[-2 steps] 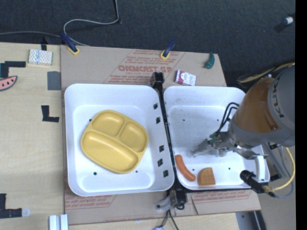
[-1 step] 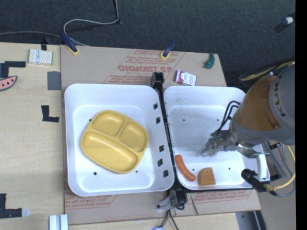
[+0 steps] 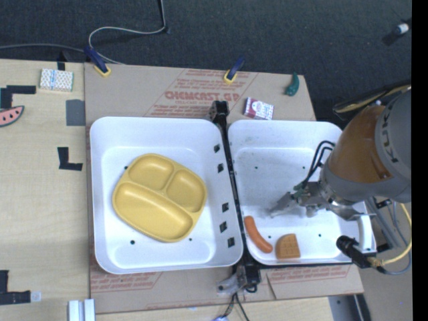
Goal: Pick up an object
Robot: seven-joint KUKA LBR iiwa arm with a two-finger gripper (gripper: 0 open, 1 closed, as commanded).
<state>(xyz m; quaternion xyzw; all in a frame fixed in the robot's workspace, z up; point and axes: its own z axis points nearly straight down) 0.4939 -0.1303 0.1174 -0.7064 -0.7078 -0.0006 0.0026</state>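
The arm (image 3: 374, 152) is reaching in from the right over the right bin (image 3: 267, 134), its orange band sitting above the wrist. The gripper (image 3: 277, 209) is hanging low over the bin's bare middle floor, pointing left; its fingers look pressed close together with nothing between them, though the view is too small and blurred to be sure. A toy sausage (image 3: 257, 235) is lying on the bin floor near the front left corner, apart from the gripper tip. Just to its right a brown toast-like piece (image 3: 288, 247) is resting against the front wall. In the left bin (image 3: 107, 139) a yellow divided plate (image 3: 160, 196) is lying flat, tilted across the middle
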